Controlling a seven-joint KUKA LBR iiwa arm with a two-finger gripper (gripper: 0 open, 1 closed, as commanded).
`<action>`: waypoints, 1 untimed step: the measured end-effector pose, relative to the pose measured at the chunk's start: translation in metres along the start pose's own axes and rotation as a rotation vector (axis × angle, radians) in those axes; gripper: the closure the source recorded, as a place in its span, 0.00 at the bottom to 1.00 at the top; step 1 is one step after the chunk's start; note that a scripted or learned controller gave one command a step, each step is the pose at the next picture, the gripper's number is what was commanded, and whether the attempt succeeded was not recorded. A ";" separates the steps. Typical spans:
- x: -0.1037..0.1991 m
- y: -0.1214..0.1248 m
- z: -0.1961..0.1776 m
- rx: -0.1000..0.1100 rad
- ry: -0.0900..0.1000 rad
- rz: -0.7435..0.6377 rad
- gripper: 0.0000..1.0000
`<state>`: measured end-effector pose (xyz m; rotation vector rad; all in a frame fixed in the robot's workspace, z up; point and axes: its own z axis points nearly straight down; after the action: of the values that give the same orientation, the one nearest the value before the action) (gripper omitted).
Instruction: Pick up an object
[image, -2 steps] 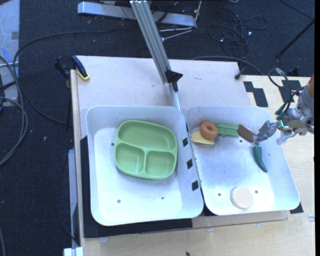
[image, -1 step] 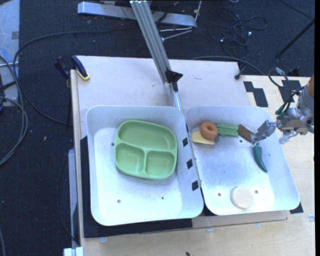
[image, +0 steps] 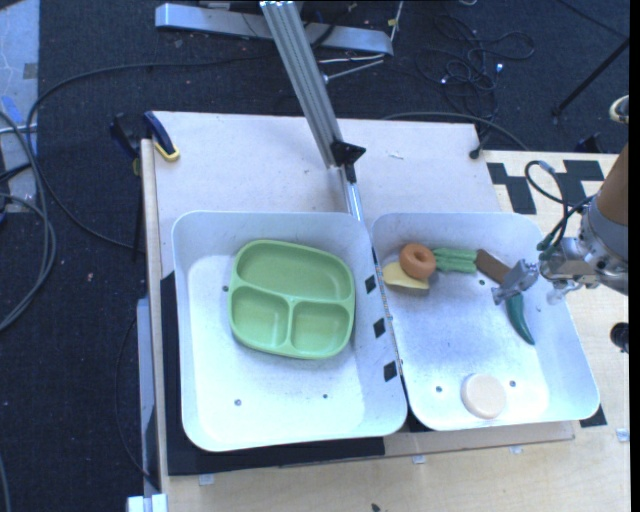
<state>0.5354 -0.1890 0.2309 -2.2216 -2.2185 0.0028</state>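
Jaws of gripper (image: 508, 285) spread, green pepper (image: 522, 318) just below, touching

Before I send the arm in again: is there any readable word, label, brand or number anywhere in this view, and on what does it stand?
No text can be read anywhere.
Green divided tray in the left bin: plain, no marking.
Black squares on the wall between the bins: markers, no letters.
Black-and-white pattern on the bench at upper right: shapes, no words.
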 end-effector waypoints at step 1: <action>0.001 -0.003 0.043 0.000 0.000 0.000 0.00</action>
<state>0.5325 -0.1882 0.1882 -2.2209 -2.2189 0.0027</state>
